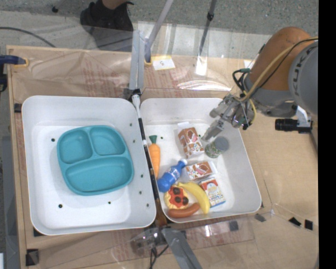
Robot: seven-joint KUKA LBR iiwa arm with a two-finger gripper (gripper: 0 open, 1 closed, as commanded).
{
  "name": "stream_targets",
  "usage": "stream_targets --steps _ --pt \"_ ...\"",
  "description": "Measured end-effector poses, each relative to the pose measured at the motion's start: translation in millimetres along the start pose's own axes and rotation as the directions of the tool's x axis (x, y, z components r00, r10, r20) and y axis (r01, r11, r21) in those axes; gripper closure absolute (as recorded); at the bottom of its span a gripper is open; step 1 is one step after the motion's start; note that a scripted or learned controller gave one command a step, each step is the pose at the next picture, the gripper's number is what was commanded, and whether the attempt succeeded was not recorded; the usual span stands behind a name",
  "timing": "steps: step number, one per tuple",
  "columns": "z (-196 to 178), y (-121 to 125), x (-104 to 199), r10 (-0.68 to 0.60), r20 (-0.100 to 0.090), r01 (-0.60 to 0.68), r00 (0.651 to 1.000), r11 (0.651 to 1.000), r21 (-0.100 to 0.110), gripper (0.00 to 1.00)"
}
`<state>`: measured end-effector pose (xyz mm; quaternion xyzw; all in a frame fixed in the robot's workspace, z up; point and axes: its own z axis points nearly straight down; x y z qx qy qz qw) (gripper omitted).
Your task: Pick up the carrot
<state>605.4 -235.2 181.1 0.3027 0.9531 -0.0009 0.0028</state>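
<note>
The carrot [154, 152] is lying in the right bin [247, 172], pressed up along that bin's left wall, right by the divider between the two bins, green top pointing toward the table's far edge. It looks like a small toy, probably light, stiff plastic, smooth and tapered, so likely a bit slippery toward the thin tip. Best hold, I'd guess, is across the thick orange upper body just below the green, fingers closing along the wall's direction since the wall is blocking one side.

The claw [217, 126] is hovering over the far right part of the same bin, near a grey round can [217, 147] and a snack packet [190, 140]; its opening is blurred, can't tell wide or narrow, and nothing is visibly between the fingers.

Room is tight: wall touching or just beside the carrot on the left, a blue bottle [171, 176] sitting just off its lower end toward the table's near edge, with a pizza slice [178, 197] and banana [195, 194] beyond. Bare bin floor is lying open to the carrot's right, between it and the snack packet, so that side is giving approach room. The left bin [35, 150] is holding a teal divided plate [95, 159], well apart.
</note>
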Motion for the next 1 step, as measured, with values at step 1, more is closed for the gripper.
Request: stream_targets --steps 1 --pt "-10.6 49.2 72.0 0.038 -0.004 -0.038 0.999 0.999 0.000 0.00"
